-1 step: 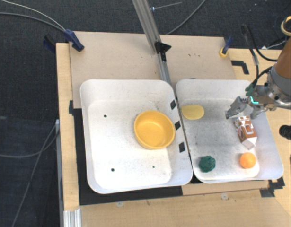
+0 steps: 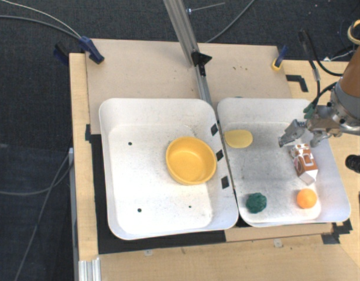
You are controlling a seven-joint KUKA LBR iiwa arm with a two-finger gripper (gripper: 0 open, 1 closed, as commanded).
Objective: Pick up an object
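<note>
Camera view shows the tabletop (image 2: 150, 69) carrying two white bins side by side, and the arm coming in from the right with its tool (image 2: 301, 134) low over the right bin (image 2: 267, 209). The tool's fingers (image 2: 290, 134) look spread, with nothing visible between them (the slant of the view makes the far finger hard to read). The likeliest thing to pick is the small carton (image 2: 304, 164), white with red-brown print, which lies in the right bin just below and very slightly right of the tool, close to the fingertips but apart from them as far as I can judge. Its long axis runs roughly up and down the picture, leaning a little, so the fingers would need to straddle its short width. Elsewhere in the same bin sit a pale yellow disc (image 2: 239, 138) well to the tool's left near the bin's inner wall, a dark green ball (image 2: 256, 202) toward the near left corner, and an orange ball (image 2: 307, 198) just below the carton. The left bin (image 2: 133, 215) holds a yellow bowl (image 2: 191, 160), well apart from the arm. My reading is that the grasp is not yet made and a short drop toward the carton comes next.
</note>
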